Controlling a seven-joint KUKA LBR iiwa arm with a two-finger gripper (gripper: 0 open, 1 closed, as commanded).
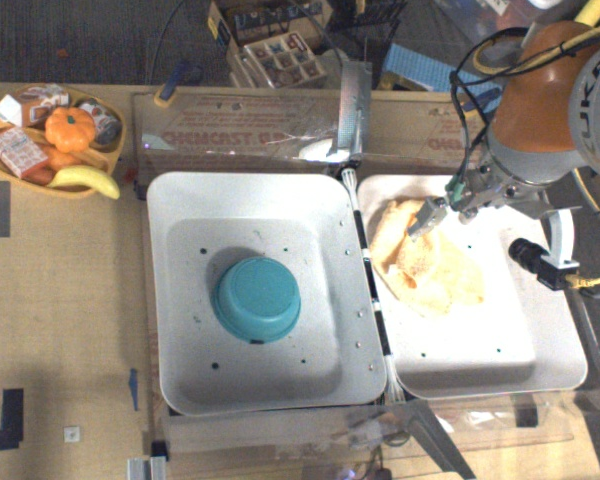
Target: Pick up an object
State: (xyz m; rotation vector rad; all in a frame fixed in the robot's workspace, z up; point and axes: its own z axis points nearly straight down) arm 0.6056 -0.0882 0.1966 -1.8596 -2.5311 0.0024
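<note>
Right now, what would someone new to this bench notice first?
Probably the teal bowl, upside down in the middle of the left bin. Next, the pale yellow cloth crumpled in the right bin, with the gripper down at its upper edge. A small basket of toy fruit sits at the bench's far left corner.

The picture's right edge is cutting off the arm (565, 98), while the hand (427, 218) is blurring over the yellow cloth (430, 263), its grip unreadable.

I'm watching through one fixed camera above the bench (60, 298) — it's looking down at a slant, taking in both white bins (180, 208) from moderately far.
</note>
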